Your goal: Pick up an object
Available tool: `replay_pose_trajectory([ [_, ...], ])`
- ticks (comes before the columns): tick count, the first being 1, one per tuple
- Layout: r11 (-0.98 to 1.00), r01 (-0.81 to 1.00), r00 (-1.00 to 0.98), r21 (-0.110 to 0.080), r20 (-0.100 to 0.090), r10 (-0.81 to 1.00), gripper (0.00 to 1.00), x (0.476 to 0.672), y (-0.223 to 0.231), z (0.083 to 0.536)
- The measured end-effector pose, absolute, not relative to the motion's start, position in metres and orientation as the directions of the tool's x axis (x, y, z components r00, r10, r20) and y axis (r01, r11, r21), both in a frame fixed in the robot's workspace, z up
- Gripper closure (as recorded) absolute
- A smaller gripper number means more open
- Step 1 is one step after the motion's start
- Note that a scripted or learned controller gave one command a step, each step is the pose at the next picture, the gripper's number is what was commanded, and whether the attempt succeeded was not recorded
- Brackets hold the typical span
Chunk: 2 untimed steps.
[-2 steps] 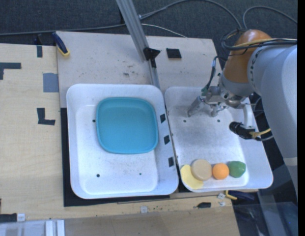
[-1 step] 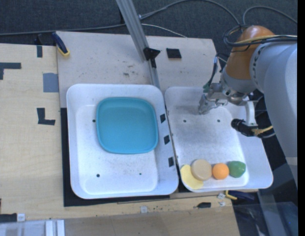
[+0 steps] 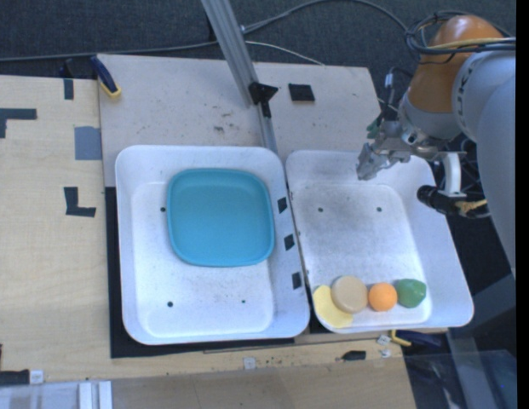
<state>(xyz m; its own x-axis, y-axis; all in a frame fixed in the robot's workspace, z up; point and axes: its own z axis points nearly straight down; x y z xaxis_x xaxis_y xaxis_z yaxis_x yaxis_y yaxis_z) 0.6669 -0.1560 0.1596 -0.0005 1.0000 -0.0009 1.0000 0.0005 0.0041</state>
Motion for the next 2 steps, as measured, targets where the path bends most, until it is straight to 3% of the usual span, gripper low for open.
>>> replay_pose_trajectory([
  [2,0.001,1.000,-0.001,0.003,-0.001,1.000,1.00,0.670,-0.160,0.248],
])
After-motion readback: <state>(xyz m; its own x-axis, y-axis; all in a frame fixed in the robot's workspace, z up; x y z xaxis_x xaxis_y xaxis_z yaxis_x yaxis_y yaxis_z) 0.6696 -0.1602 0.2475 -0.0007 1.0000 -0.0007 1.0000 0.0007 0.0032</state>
